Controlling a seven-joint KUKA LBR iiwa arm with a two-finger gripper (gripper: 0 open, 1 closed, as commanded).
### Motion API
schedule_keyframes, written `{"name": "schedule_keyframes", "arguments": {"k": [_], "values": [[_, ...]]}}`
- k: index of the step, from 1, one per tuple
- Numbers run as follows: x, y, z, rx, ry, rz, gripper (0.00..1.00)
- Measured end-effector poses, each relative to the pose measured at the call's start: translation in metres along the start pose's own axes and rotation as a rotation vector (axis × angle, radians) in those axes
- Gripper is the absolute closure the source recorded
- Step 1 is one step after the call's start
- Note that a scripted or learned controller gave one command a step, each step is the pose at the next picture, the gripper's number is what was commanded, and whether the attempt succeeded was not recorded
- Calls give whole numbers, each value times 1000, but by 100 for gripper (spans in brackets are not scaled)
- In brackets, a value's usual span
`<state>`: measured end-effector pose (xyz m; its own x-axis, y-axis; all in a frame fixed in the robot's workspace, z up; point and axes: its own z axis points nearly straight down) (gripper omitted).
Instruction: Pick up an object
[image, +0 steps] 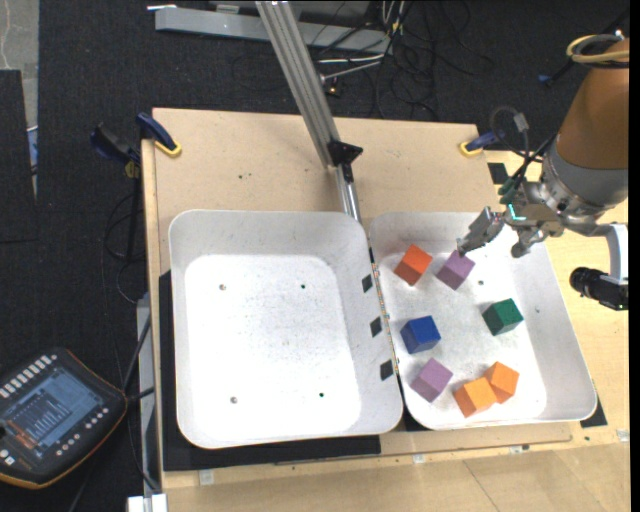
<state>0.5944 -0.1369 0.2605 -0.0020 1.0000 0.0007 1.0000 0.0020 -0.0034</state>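
Note:
The right bin (560, 330) holds several small cubes: an orange one (412, 264), a purple one (455, 269), a green one (502, 316), a blue one (420, 333), a second purple one (433, 379), and two orange ones (474, 396) (503, 380) touching at the front. My gripper (497, 236) hangs over the bin's back right part, just right of and above the back purple cube. Its two fingers are spread apart with nothing between them.
The left bin (200, 300) sits beside the right one on the wooden bench. A metal pole (310, 90) slants down to the bins' shared back edge. Blue-and-yellow clamps (150, 130) grip the bench's back corners. A teach pendant (50, 415) lies at front left.

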Motion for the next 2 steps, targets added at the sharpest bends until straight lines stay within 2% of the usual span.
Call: {"name": "schedule_keyframes", "arguments": {"k": [1, 2], "values": [[0, 1, -2, -3, -1, 1, 0], [5, -5, 60, 3, 0, 2, 0]]}}
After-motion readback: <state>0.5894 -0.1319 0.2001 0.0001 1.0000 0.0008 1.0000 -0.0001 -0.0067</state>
